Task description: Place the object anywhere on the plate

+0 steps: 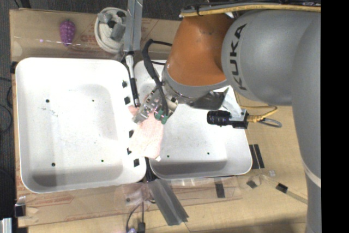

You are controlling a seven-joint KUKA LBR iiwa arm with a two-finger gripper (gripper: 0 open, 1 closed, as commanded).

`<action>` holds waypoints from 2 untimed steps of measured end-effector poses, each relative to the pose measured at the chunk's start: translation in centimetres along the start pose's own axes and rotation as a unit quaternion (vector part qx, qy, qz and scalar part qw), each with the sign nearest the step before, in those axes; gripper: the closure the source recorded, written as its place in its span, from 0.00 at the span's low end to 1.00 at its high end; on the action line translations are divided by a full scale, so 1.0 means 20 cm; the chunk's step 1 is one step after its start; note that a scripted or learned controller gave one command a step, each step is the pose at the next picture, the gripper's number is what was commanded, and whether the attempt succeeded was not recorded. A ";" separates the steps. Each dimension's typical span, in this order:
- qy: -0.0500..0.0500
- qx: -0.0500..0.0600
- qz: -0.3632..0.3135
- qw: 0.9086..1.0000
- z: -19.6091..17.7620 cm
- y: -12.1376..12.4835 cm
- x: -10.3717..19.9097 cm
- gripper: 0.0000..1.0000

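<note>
A pale pink plate lies at the left end of the right bin, against the wall shared with the left bin. My gripper hangs low over the plate's far edge, under the orange band of the arm. A small green and red bit shows right at the gripper's tip; I cannot tell what it is or whether it is held. The arm hides the far half of the right bin.
The left bin sits beside the plate. A purple object lies on the bench beyond the left bin. A white coiled thing and a grey upright bar stand behind the bins. A black cable loops near the wrist.
</note>
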State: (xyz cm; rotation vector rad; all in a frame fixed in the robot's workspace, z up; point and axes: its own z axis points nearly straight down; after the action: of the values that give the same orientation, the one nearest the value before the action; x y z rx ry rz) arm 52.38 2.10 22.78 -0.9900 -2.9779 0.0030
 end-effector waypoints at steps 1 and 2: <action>-0.001 0.000 -0.200 0.980 0.04 0.14 0.21 1.00; -0.002 -0.001 -0.317 0.949 -0.01 0.29 0.41 1.00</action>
State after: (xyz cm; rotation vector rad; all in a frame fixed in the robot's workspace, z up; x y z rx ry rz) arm 49.26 11.57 22.94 0.0042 -3.1429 0.0001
